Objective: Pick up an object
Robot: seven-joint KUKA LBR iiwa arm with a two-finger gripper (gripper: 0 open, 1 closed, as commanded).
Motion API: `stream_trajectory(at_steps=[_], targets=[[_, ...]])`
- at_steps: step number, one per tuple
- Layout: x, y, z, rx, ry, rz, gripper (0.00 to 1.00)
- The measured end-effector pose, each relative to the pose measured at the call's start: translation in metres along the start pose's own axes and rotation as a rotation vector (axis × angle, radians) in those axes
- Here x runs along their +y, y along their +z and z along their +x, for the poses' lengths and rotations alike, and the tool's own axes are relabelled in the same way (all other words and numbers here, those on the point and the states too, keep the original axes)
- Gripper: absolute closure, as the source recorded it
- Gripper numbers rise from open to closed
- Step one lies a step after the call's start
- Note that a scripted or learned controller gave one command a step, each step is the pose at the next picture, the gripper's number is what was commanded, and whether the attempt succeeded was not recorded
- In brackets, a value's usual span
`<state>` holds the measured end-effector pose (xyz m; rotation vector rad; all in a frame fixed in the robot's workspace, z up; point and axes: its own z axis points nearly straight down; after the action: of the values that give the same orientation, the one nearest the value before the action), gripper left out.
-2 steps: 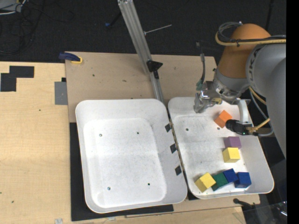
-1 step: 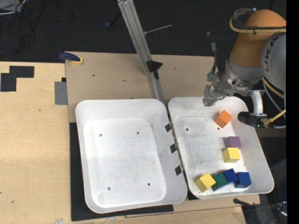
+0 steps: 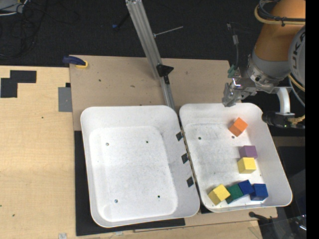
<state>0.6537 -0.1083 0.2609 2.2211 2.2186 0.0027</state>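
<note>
The right bin (image 3: 209, 153) holds several small blocks. An orange block (image 3: 238, 126) lies near its far right side. Below it sit a purple block (image 3: 248, 151) and a yellow block (image 3: 246, 165). Along the near edge lie another yellow block (image 3: 218, 194), a green block (image 3: 233, 192) and two blue blocks (image 3: 253, 189). My gripper (image 3: 230, 99) hangs above the far edge of the right bin, up and left of the orange block, with nothing visible between its fingers.
The left bin (image 3: 132, 166) lies beside the right one. A slanted aluminium bar (image 3: 148, 44) rises behind the bins. A blue and yellow clamp (image 3: 75, 61) sits at the bench's far left corner.
</note>
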Motion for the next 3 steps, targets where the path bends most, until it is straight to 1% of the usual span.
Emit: stream_trajectory(at_steps=[1,2,3], targets=[[-0.001,0.016,0.05,0.003,-0.004,0.007,1.0],[-0.008,0.03,0.107,0.003,-0.006,0.008,1.0],[-0.019,0.034,0.15,0.002,-0.004,0.008,1.0]])
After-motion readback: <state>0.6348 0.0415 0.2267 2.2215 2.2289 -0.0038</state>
